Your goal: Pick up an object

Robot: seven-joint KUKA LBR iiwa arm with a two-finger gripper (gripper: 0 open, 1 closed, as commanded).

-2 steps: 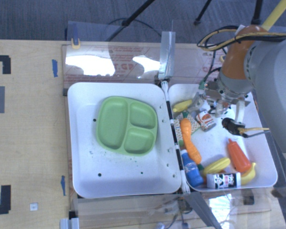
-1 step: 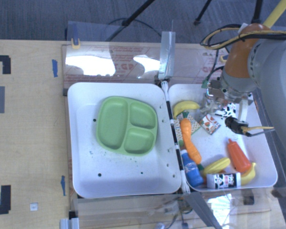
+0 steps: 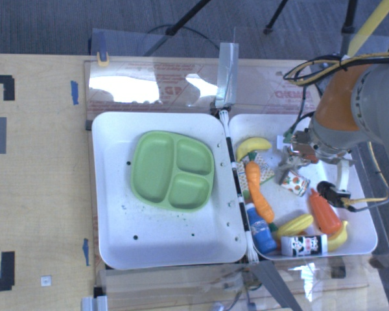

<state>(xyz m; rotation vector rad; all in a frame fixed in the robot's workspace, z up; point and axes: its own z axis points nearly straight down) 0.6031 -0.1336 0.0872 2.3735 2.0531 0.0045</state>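
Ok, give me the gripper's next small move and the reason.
Probably lower straight down onto the small white carton with the red fruit print: the gripper hangs just above it in the right white bin, and nothing shows between its fingers.

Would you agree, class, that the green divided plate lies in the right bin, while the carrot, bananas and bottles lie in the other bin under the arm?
Not quite. The camera view shows the green divided plate in the left bin, not the right one. The rest stands: the carrot, the bananas and the bottles lie in the other bin, under the arm.
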